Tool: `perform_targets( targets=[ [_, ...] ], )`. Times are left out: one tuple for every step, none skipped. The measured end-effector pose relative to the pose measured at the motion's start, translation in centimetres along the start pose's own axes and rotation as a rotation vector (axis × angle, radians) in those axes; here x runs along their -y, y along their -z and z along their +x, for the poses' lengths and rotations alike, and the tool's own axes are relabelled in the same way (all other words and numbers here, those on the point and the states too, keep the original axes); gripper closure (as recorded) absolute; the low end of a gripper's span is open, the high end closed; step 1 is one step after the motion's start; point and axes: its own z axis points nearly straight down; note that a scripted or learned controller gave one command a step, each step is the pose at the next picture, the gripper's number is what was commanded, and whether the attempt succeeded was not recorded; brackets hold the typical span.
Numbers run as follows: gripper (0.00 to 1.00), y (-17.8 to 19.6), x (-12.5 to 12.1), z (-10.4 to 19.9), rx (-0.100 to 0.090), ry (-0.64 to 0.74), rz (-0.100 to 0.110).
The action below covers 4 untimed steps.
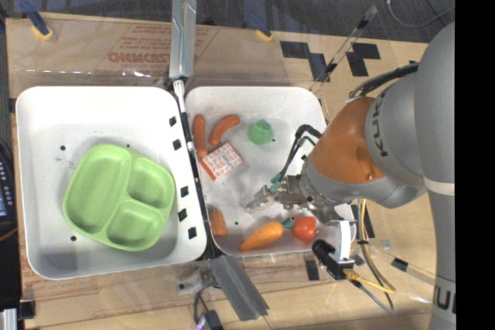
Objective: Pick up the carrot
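While the carrot (261, 236) lies loose along the lower edge of the right bin (232, 99), beside a red tomato (305, 227), the gripper (263, 199) hovers just above it in the frame, whether its fingers are spread I cannot tell.

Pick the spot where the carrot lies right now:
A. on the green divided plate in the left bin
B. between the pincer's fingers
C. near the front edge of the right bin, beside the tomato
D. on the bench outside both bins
C: the carrot lies on the right bin floor near its front edge, beside the tomato.
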Motion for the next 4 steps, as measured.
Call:
perform_targets(
  targets=[
    [0.0,4.1,0.1,-0.1,0.001,0.169,0.003],
    [0.0,0.0,0.1,0.0,0.0,0.343,0.003],
    [0.0,3.8,-0.2,-2.9,0.001,0.565,0.001],
    [0.0,-0.1,0.2,0.4,0.001,0.805,0.002]
  ],
)
